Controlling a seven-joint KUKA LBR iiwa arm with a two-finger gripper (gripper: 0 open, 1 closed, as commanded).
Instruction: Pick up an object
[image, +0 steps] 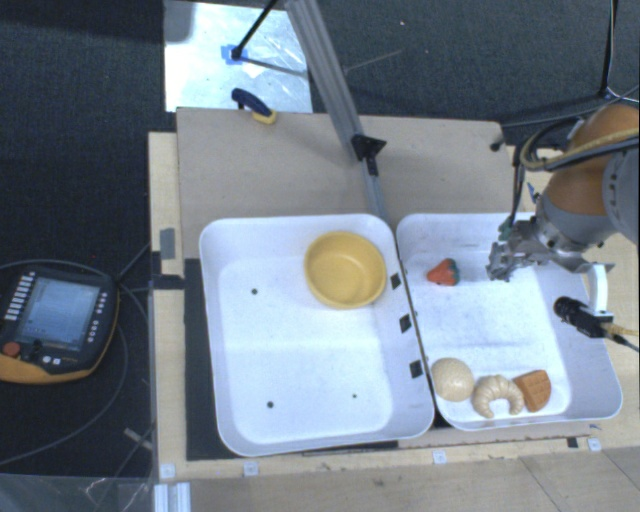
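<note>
Gripper (503, 262) hangs at the right of the frame, over the upper part of the right bin (480, 225); whether it is apart or together I cannot tell. One small red strawberry (443, 271) lies just to its left, apart from it. Along the lower edge of this bin three things lie in a row: one pale round bun (452, 379), one croissant (498, 394) and one brown bread piece (534, 389). The left bin (290, 400) carries one yellow bowl (345, 269) at its upper right. A control pendant (52, 322) lies at the far left, off the desk (430, 160).
</note>
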